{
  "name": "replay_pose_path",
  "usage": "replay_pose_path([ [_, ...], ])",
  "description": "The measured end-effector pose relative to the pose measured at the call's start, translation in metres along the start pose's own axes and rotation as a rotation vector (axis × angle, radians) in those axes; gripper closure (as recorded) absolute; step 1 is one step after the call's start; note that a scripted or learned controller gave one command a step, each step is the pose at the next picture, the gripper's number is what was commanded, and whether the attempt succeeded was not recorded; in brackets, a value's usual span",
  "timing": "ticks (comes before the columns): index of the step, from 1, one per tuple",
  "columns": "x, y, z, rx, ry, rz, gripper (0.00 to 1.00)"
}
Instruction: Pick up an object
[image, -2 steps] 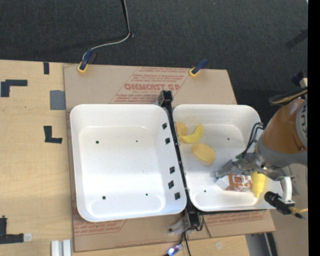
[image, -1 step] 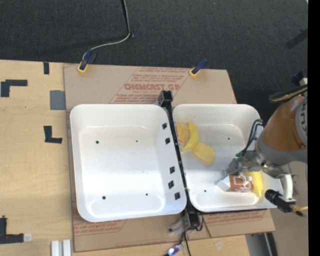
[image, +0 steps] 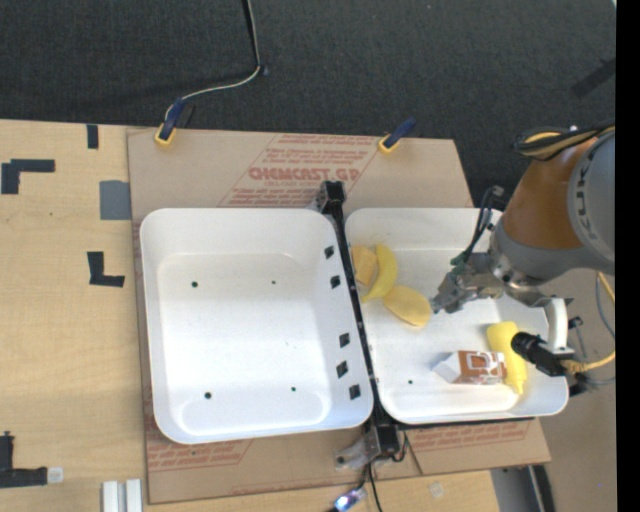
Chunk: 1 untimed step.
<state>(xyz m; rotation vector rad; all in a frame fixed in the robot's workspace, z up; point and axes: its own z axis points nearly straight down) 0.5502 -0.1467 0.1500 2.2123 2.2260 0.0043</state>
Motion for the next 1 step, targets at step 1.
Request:
replay_pose_path([
  [1,-0.0026,-0.0029,0.0032,0.006,0.001,0.005,0.00],
])
